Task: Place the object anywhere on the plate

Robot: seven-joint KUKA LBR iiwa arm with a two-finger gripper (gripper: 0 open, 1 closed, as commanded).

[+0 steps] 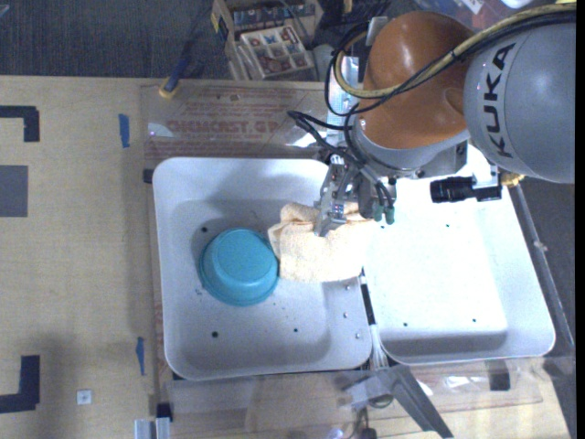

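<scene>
Gripper [331,219] down at the upper right edge of the cream cloth [311,250] in the left bin [174,199]; finger state cannot be told. Cloth lies crumpled, touching the overturned blue bowl [239,265] on its left.

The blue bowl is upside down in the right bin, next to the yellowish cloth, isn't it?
Not quite. The camera view shows the blue bowl in the left bin, not the right bin. The rest holds: it looks turned upside down, and it sits right beside the yellowish cloth, with the gripper down at the cloth's upper edge.
</scene>
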